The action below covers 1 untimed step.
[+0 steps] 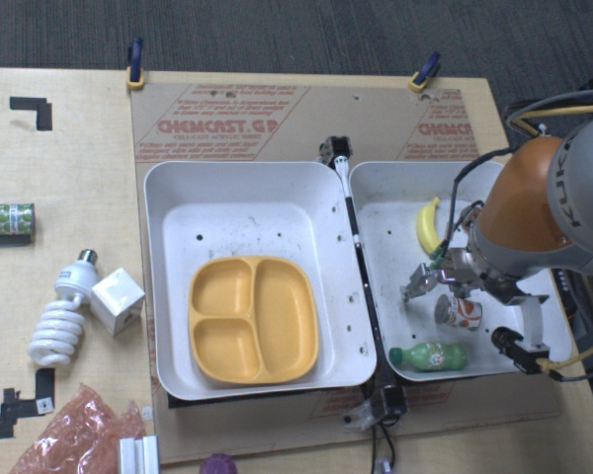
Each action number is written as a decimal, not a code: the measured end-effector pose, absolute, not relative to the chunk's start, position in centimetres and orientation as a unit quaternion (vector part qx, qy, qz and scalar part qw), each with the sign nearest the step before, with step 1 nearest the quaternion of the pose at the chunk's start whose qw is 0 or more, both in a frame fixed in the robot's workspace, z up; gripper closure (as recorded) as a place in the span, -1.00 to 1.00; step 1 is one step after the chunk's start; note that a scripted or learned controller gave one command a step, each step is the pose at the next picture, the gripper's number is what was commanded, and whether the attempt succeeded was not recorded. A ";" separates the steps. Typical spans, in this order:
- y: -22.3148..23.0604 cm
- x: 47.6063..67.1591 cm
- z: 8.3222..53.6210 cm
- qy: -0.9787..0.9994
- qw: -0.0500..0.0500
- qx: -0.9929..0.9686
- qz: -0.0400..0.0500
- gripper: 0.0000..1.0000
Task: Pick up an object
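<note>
In the right bin (395, 200) lie a yellow banana (430, 227) near the back, a small red-and-white can (463, 312) in the middle, and a green bottle (430, 355) on its side by the front wall. My gripper (438, 286) hangs over the middle of this bin, just left of and above the can and in front of the banana. Its fingers are spread open and nothing is between them. The grey and orange arm (534, 205) covers the bin's right side.
The left bin (178, 215) holds a yellow divided plate (254, 319). On the bench to the left lie a spiral light bulb (61, 314), a white cube (118, 300), a small green can (12, 220) and a pink mesh bag (74, 433).
</note>
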State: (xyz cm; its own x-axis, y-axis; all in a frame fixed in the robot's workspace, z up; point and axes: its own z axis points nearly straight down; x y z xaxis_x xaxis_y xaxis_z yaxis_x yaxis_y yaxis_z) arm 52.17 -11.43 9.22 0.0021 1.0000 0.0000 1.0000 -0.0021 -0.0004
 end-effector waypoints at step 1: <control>-11.5 52.3 10.2 -0.706 -0.001 -0.709 0.000 1.00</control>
